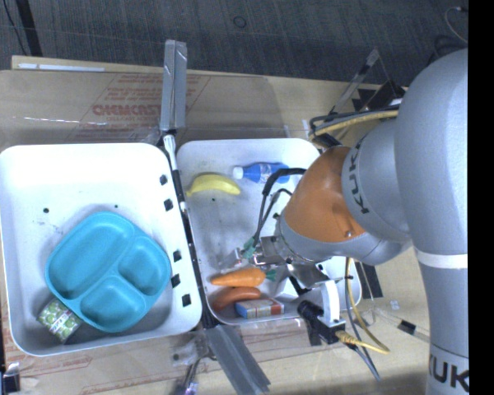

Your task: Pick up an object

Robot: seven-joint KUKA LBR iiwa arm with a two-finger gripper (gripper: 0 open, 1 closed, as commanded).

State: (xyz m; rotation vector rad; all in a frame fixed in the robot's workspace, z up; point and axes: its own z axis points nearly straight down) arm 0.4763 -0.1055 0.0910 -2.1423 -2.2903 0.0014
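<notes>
the arm [346, 204] hides its fingers, so i cannot tell their state; crowded carrot [239, 278] and box [259, 308] risk a slipped grab.

A blue divided plate [107, 271] lay in the left bin [33, 179], with a small green packet [59, 319] at its lower left corner, partly tucked beneath it. Both bins sat on a brown cardboard sheet [82, 101]. A grey metal bar [174, 85] stood upright behind the divider between them.

Robotics lab: KUKA arm [412, 179], white bins [16, 220], cardboard-lined bench [222, 97].
</notes>
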